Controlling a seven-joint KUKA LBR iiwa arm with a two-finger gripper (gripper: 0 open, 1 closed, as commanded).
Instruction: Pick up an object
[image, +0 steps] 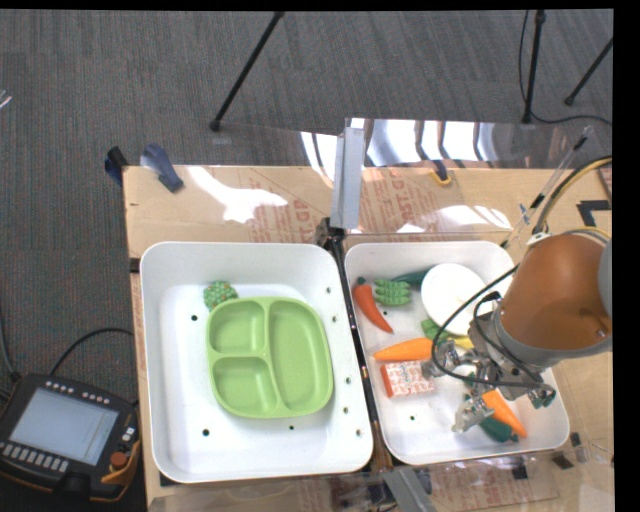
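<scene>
We hover our tool (480, 405) low in the right bin (400, 445) over a carrot (503, 412) at its near right corner, grip state unclear, and should descend squarely, closing across its narrow body.

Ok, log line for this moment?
arm: over right bin | pincer: low, above carrot | grasp: unconfirmed | left bin: green tray

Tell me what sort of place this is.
Probably a robotics lab set up for pick-up trials. A grey and orange arm reaches over two white bins holding toy food such as a carrot, a teach pendant lies beside the bench, and tripod legs stand on carpet.
</scene>
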